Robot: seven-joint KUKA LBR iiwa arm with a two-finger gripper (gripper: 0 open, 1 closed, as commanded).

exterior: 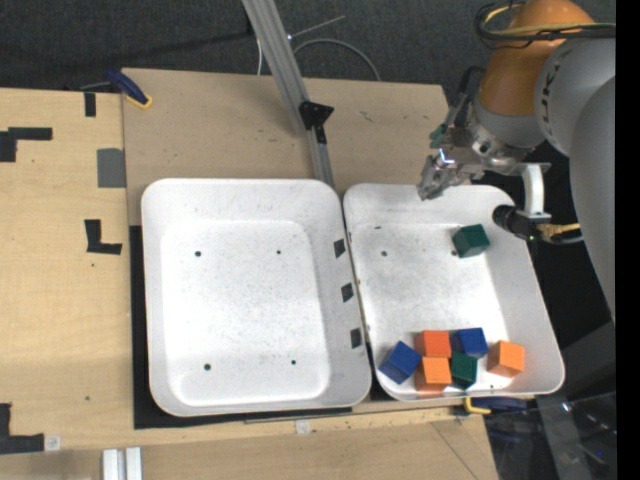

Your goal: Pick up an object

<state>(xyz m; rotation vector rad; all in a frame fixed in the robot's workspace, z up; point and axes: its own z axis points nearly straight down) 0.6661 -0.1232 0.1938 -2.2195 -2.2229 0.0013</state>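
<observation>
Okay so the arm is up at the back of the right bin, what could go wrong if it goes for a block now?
The gripper hovers over the right bin's far rim, so a straight descent might strike the rim. The lone green block lies tilted, so it could slip or get nudged away. The other blocks are packed together by the near wall: the orange block touches its neighbours, so a grasp there could jam or push several at once.

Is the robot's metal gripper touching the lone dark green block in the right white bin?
Apart. The camera view shows the gripper at the bin's far rim, with bare white floor between it and the green block.
</observation>
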